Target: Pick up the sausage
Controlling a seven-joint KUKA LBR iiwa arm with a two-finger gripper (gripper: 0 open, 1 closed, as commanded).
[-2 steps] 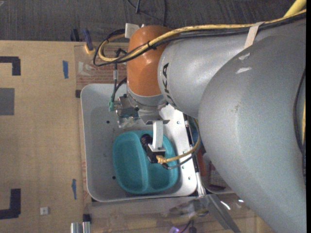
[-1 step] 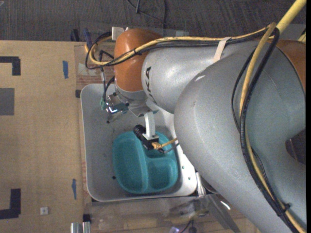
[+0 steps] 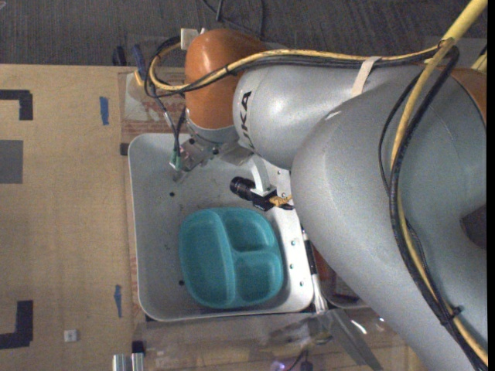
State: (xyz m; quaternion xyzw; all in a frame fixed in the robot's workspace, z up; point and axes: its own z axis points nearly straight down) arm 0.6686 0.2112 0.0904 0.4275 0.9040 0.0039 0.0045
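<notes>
Oddly, no sausage lies near the teal plate (image 3: 230, 258); the claw (image 3: 179, 167) hangs above it, grip state impossible to tell.

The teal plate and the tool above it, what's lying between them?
Bare white bin floor between the tool and the teal plate, in the camera view.

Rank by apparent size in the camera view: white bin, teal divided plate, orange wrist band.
1. white bin
2. teal divided plate
3. orange wrist band

The orange wrist band sits nearer the camera than the bin and plate, so it looks larger than it really is; the arm also covers part of the white bin.
</notes>
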